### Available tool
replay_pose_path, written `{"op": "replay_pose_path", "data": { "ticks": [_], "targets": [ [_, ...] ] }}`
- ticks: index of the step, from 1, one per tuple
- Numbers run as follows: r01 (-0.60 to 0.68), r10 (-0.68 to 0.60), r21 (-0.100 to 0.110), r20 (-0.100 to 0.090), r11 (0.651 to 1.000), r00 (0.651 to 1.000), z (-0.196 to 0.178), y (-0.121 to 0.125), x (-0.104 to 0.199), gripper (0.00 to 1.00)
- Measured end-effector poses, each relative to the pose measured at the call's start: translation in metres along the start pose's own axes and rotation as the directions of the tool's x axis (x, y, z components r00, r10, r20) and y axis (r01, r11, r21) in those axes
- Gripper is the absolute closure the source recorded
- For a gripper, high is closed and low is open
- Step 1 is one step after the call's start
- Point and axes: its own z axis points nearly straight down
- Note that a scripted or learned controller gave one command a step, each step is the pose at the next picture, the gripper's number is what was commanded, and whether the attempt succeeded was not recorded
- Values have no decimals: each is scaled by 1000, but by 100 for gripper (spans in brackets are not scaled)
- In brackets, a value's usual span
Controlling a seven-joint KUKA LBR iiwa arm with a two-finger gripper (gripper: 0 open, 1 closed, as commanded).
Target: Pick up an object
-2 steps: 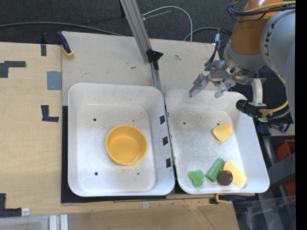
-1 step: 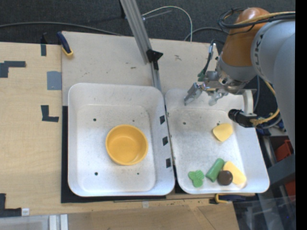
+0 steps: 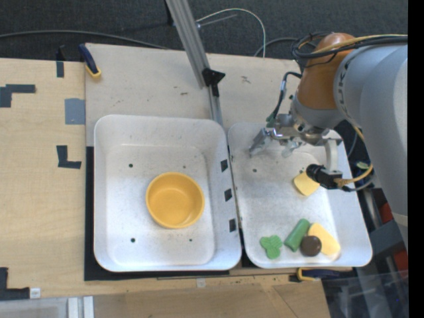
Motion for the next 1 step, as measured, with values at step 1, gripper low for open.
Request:
{"op": "replay_pose_path", "data": {
  "ticks": [1],
  "targets": [
    [2,-2,-5,0,1000,1000,-14,1,1,100]
  ]
}}
